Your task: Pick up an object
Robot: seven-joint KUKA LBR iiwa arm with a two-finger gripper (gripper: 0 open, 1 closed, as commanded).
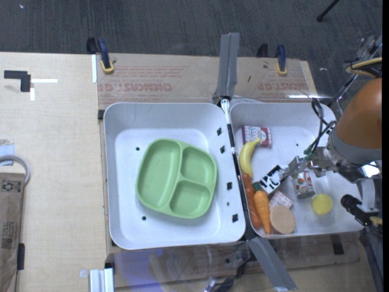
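Observation:
The right bin (285, 115) holds several items. A yellow banana (246, 154) lies by its left wall, with a maroon and white box (258, 135) behind it. An orange carrot (261, 207) and a tan round piece (282, 219) sit at the front left. A black and white object (270, 177) lies near the middle. A small red and white can (304, 185) stands right of it, and a yellow lemon (322, 204) lies farther right. My gripper (302, 165) hangs just above and behind the can, reaching in from the right. Nothing is visibly held.
The left bin (118, 181) holds a green divided plate (177, 178). A grey divider post (228, 66) stands between the bins at the back. The arm's orange band (364, 117) looms over the right bin's right wall. A brown paper bag (11, 224) lies at far left.

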